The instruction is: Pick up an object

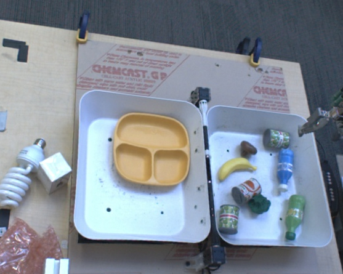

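Observation:
The right bin holds several small objects. A yellow banana lies near its middle, with a brown lump just behind it. A green can lies at the back, and a blue bottle lies in front of that can. A red and white can rests against a dark green toy. A second green can stands at the front left, and a green bottle lies at the front right. My gripper hangs at the view's right edge, above the bin's back right corner and apart from every object.
The left bin holds a yellow divided plate. On the bench to the left lie a spiral light bulb, a white cube and a crumpled pink bag. Blue clamps pin the board's back edge.

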